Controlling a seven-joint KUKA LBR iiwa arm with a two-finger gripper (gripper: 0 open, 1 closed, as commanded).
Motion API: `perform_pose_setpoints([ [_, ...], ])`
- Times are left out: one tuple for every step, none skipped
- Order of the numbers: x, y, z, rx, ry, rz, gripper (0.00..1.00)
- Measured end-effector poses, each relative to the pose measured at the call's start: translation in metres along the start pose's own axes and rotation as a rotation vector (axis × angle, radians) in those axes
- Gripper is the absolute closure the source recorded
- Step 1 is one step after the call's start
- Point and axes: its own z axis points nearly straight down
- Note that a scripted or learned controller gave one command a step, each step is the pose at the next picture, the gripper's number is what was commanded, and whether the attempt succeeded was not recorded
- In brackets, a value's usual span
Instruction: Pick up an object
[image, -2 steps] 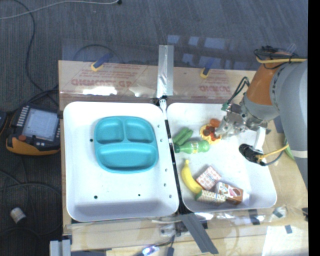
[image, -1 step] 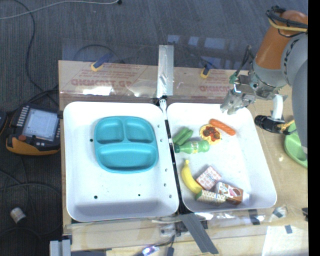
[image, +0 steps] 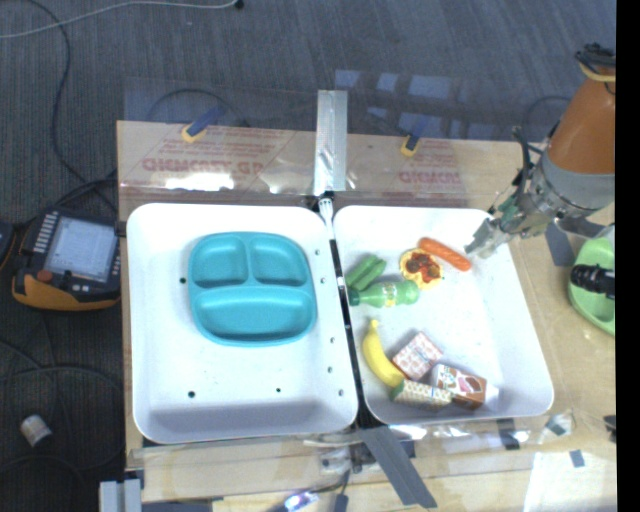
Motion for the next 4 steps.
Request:
perform_pose_setpoints([
  [0.057,0.012,-0.012,-0.003,0.002,-0.382,1.00],
  [0.060,-0.014,0.043,-0.002,0.002,-0.349,1.00],
  [0.061,0.037,0.004,0.000,0.001,0.019,1.00],
  [0.005,0.051,-0.011,-0.001,-0.002,-0.269,1.00],
])
